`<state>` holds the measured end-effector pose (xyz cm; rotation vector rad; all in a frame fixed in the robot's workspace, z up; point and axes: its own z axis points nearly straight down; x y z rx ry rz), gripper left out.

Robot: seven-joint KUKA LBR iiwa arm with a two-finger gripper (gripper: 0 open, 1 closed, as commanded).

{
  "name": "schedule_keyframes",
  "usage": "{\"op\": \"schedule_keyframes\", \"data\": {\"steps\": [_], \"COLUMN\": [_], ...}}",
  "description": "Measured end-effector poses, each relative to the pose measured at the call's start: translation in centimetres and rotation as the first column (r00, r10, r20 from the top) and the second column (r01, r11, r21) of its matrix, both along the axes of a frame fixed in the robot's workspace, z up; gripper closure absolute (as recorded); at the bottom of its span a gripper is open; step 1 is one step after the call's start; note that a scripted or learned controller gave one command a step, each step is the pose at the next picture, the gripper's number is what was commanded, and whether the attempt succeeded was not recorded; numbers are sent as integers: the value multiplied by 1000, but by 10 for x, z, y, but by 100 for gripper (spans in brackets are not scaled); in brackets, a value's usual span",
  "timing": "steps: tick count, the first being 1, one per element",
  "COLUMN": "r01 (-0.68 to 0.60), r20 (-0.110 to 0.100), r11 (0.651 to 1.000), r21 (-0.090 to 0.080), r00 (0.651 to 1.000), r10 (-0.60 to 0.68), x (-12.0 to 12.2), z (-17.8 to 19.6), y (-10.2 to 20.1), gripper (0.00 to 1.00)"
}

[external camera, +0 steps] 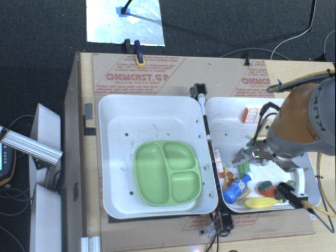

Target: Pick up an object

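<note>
Cardboard sheet (157, 75): is lying printed in red over the bench top, under both bins.
Left bin (118, 114): is sitting white and shallow on the sheet, touching the right bin along the middle divide.
Right bin (226, 112): is sitting beside it, and the small things are being kept in its near half.
Arm (304, 114): is reaching in from the right over the right bin, its orange band being seen above the grey wrist.
Green tray (168, 173): is lying flat in the left bin toward the near right corner, three compartments being shown.
Gripper (245, 156): is hanging low over the middle of the right bin, just above a green piece; whether its fingers are apart or together cannot be told.
Banana (261, 202): is lying yellow against the near wall of the right bin.
Blue bottle (236, 189): is lying tilted just left of the banana.
Green piece (243, 169): is lying just under the gripper, above the bottle.
Orange block (249, 114): is resting near the far wall, well apart from the rest.
</note>
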<state>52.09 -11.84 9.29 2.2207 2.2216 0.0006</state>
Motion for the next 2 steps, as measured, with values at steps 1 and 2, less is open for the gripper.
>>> {"op": "schedule_keyframes", "data": {"steps": [1,2], "r01": [-1,-3], "r20": [2,4], "r11": [1000,1000], "r21": [0,1], "r00": [1000,1000], "r10": [1,3], "x": [1,41], "z": [10,122], "y": [0,77], "gripper": [100,100]}}
